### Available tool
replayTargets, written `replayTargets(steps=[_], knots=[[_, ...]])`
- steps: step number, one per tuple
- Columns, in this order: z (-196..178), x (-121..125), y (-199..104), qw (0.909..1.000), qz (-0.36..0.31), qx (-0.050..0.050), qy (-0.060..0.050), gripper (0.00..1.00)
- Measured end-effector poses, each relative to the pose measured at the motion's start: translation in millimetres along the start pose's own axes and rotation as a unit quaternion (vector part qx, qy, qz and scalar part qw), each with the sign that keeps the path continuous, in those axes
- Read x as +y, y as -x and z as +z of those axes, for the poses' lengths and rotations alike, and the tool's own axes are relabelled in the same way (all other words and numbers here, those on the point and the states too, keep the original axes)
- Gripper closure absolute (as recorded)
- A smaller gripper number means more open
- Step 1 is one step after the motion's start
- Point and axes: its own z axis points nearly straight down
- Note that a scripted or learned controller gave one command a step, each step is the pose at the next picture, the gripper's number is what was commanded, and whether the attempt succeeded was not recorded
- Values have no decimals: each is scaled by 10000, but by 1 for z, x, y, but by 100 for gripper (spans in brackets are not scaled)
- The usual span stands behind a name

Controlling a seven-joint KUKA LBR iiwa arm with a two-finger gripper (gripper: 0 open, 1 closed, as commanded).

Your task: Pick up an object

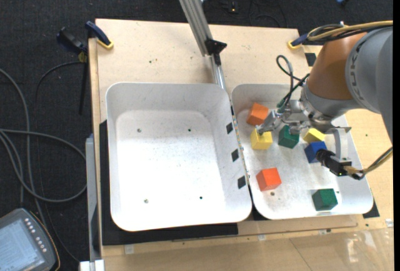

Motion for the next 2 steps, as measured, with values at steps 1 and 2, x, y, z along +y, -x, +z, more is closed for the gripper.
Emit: replayTargets(steps=[1,2], knots=[[-10,2,0,10000,6,-4,26,100],[-68,12,-6,9999,-17,25,-99,100]])
